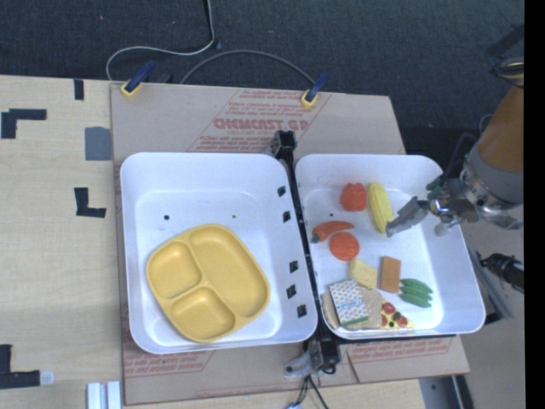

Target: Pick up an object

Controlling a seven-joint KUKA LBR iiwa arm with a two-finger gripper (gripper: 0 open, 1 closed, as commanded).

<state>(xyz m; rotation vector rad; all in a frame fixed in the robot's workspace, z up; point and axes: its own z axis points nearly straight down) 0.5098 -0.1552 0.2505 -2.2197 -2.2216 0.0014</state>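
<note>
- Arm (502, 156) is reaching over the far-side rim of the right bin (467, 267), and the jaws are hanging low inside it, tilted, with the tip pointing away from the wrist.
- Jaw state: can't tell whether they're released or clenched at this angle. Nothing is visibly sitting between them, so I'm treating this as no grasp yet.
- Nearest candidate is the yellow corn cob (379, 206), lying right at the jaw tip. The tip is overlapping its lower end in this view, and I can't say whether it's touching or hovering above.
- Just beyond the corn from the jaws, a red tomato (354, 197) is lying. Further past the tip are a red pepper (332, 227) and a red disc (344, 245).
- Off to one side of the jaws, toward the bin's near edge, a cluster is sitting packed together: cheese wedge (364, 273), orange block (390, 273), green pods (415, 290), patterned packet (347, 302), pizza slice (392, 315).
- My judgement: going for the corn is cleanest, since it's closest and standing apart from that cluster.
- Doing it well probably means opening wide, centring on the cob's middle rather than its end, and closing across the narrow width.
- Risk: a tilted approach is likely pushing the cob toward the tomato instead of straddling it, and the rounded plastic may be slipping out.
- Yellow divided plate (207, 281) in the left bin (204, 186) is lying well away from the jaws, so I'm ignoring it.
</note>
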